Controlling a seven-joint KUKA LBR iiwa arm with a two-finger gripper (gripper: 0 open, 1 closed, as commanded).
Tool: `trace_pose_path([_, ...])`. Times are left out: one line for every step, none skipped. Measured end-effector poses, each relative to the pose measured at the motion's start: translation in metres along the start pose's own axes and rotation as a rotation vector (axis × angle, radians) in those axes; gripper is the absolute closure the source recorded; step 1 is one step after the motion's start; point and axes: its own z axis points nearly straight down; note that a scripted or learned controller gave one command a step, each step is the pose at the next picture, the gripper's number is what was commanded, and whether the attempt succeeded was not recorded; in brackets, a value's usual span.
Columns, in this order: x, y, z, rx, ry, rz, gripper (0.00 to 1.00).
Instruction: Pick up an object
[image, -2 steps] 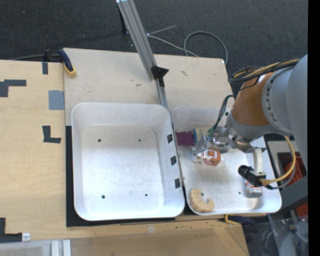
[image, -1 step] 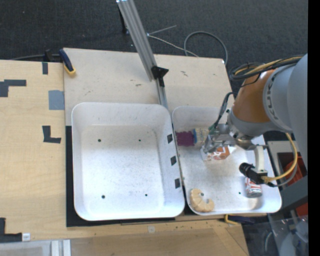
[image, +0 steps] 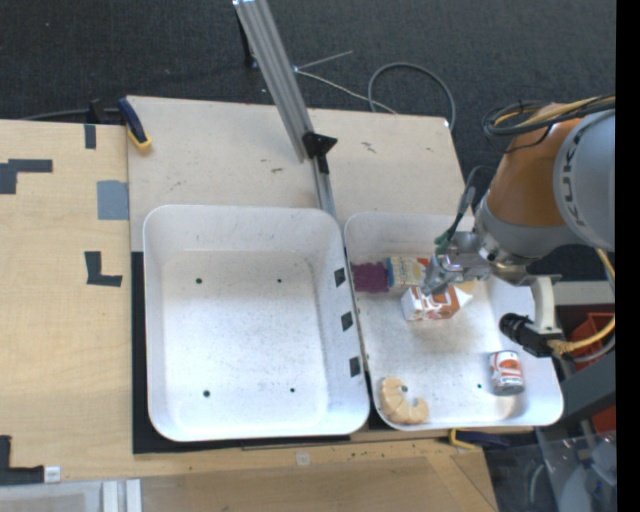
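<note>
One gripper hung over your right bin, right above the white-and-orange packet; grip state unclear.

bench | two white bins side by side | clamp

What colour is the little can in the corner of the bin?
The can looks red and white with a silvery top, seen in the camera view.

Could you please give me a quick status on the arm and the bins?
Gripper low over right bin, on the white-orange packet; grasp unconfirmed. Purple item, can, croissant lie apart.
</note>
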Motion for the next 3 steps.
trace_pose_path([0.0,0.001,-0.027,0.002,0.0,0.0,1.0])
trace_pose_path([0.048,-0.008,-0.018,0.007,0.002,-0.004,1.0])
trace_pose_path([0.103,-0.007,-0.022,0.005,0.002,-0.006,1.0])
